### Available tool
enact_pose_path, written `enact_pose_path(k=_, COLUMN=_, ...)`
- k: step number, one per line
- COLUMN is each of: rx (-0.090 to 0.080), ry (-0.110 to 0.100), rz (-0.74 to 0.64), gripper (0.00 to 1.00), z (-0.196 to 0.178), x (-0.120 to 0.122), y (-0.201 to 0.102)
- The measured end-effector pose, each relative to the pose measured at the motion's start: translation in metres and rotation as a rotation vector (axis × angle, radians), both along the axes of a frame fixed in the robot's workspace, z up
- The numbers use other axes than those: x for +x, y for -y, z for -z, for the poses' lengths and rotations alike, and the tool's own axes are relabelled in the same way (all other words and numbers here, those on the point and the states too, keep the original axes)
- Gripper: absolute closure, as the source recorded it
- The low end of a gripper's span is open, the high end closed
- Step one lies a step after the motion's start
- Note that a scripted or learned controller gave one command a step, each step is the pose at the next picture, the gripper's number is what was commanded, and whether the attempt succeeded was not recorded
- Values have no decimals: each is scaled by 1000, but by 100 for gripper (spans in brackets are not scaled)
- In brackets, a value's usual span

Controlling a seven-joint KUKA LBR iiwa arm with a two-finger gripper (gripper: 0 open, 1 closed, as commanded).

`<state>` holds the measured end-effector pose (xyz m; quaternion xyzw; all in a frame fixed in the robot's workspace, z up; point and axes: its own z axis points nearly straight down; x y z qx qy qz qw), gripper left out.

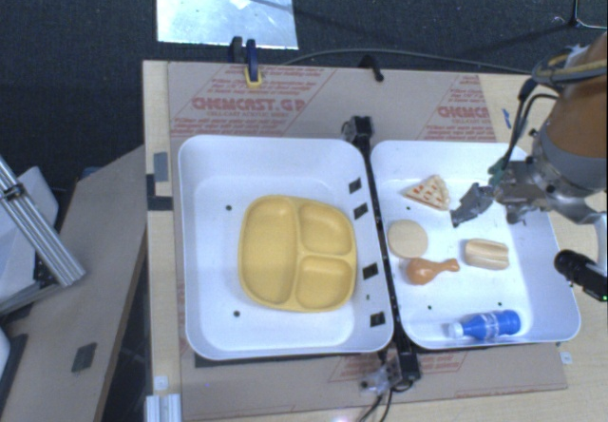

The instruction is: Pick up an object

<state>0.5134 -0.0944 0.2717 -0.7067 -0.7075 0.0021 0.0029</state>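
Note:
The right bin (541, 311) holds a pizza slice (427, 192), a round tan disc (408, 239), an orange drumstick (433, 268), a tan bread roll (485, 254) and a blue bottle (486, 325) lying on its side. My gripper (494, 213) hovers over the right bin's upper middle, just above the bread roll and to the right of the pizza slice. Its fingers (469, 205) stand apart, open, with nothing between them.
A yellow divided plate (296, 252) lies in the left bin (204, 220). A black divider with clips (370, 239) runs between the two bins. The arm comes in over the right bin's right wall.

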Motion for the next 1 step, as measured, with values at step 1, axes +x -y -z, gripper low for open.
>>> enact_pose_path(k=1, rx=-1, ry=10, rz=-2, gripper=0, z=-4, x=2, y=0)
